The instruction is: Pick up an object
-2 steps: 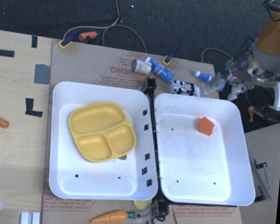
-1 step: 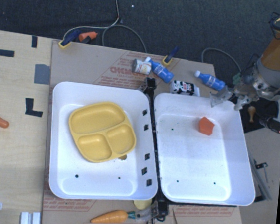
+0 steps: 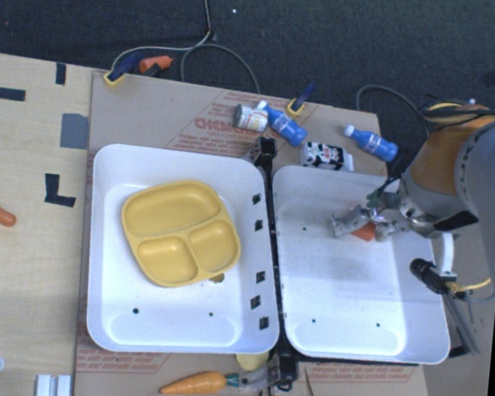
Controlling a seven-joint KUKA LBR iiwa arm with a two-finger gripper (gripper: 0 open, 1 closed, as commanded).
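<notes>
Over the right bin (image 3: 408, 341), claw (image 3: 356, 223) low at about 1 o'clock of its floor, beside a small orange-red object (image 3: 365, 234).

Arm (image 3: 461, 171) reaches in from 3 o'clock, wrist bent down, likely to close on that piece. Whether the object sits between the fingers, and whether they are apart or together, cannot be told. Bin walls shallow, smooth white plastic. Left bin (image 3: 104, 309) carries a yellow three-compartment tray (image 3: 181, 231), matte, rounded. Toy carrot (image 3: 196, 382) lies on the cardboard worktop (image 3: 194, 117) at 6 o'clock.

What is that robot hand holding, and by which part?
The hand is low in the right bin, touching a small red-orange object; whether it grips it cannot be told.
</notes>
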